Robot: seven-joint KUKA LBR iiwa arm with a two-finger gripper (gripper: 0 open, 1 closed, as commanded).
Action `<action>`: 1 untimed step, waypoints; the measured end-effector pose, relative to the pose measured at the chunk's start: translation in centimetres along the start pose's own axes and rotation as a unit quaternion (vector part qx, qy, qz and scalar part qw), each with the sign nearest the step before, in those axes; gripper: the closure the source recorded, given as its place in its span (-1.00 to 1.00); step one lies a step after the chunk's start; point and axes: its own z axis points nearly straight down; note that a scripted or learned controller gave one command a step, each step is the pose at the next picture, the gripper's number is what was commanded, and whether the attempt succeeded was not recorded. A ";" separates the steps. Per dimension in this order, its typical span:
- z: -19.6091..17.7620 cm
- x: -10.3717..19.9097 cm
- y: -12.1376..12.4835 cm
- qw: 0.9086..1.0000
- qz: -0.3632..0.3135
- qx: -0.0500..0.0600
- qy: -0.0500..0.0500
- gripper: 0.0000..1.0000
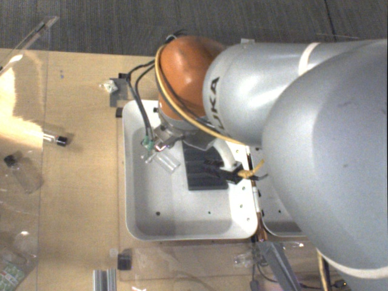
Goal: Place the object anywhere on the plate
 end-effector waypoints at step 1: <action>2.7 5.5 -6.1 1.000 0.008 0.000 0.000 1.00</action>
